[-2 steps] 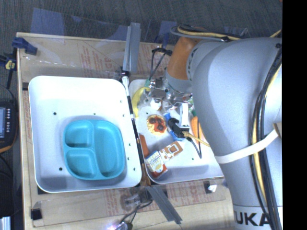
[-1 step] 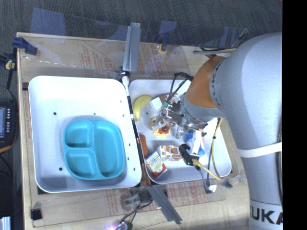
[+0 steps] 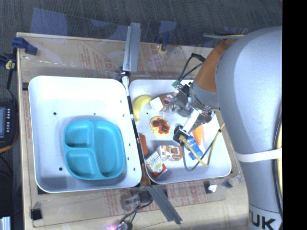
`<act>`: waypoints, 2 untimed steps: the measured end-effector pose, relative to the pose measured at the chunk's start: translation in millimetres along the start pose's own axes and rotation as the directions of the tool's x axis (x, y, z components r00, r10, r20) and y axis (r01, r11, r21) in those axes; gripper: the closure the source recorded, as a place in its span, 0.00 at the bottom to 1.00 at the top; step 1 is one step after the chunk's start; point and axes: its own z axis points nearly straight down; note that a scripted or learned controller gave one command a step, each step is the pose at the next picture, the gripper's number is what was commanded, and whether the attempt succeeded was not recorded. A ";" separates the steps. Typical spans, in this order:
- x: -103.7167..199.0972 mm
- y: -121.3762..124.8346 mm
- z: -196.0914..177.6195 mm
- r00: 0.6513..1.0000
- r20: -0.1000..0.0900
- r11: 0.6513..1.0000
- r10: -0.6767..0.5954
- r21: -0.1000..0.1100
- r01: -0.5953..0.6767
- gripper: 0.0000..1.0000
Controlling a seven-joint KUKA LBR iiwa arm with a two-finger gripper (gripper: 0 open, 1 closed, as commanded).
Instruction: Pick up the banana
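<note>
Two white bins sit side by side on the tabletop (image 3: 72, 51). The left bin (image 3: 43, 95) holds one blue divided tray (image 3: 94, 149). The right bin (image 3: 218, 164) holds one banana (image 3: 140, 104) at its upper left corner, against the dividing wall, plus one round pastry (image 3: 159, 125) and two small cartons (image 3: 163, 158) nearer the front. The grey arm (image 3: 249, 95) bends in from the right, its end effector (image 3: 181, 110) low over the right bin's middle, right of the banana and apart from it; whether it is spread or pressed together cannot be told.
</note>
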 end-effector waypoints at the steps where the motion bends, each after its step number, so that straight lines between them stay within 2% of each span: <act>1: -77.0 -11.5 1.3 0.981 0.001 0.981 -0.194 0.001 0.194 0.00; 2: -8.8 1.3 -0.9 0.999 0.001 0.999 0.035 0.000 -0.035 0.00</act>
